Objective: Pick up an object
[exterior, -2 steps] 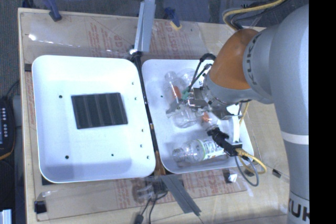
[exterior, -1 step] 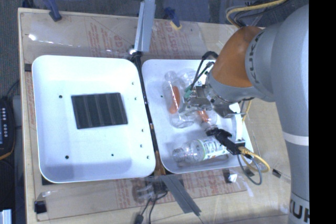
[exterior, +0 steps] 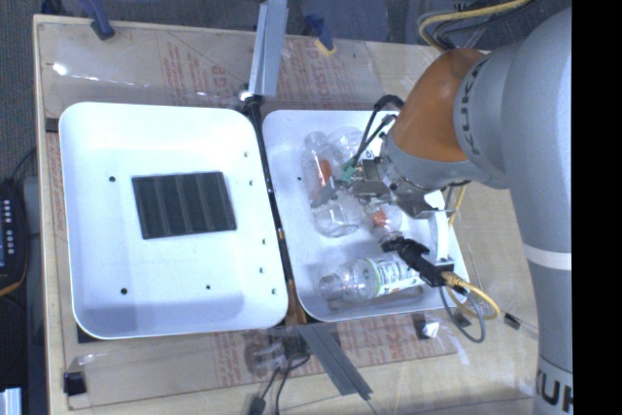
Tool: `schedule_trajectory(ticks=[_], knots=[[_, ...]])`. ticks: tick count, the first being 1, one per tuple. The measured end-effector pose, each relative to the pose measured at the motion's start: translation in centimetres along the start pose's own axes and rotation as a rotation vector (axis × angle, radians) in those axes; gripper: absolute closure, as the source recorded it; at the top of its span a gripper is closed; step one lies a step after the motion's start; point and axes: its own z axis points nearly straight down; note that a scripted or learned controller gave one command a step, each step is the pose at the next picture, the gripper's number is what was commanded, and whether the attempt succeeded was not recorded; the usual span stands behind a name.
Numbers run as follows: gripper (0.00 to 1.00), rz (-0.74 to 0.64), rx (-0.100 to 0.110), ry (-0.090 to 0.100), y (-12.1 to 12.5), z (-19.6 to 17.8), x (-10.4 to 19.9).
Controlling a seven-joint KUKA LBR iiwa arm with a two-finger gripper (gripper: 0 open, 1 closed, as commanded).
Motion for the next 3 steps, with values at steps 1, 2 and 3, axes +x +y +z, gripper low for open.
schedule_trajectory(ticks=[1,2,3], knots=[[0.0,-0.099,0.01,0.005,2.6,6.1,1.2],[1.0,-0.102,0.01,0.005,2.6,5.0,1.2],[1.0,-0.375,0.006,0.004,1.0,-4.7,-2.5]])
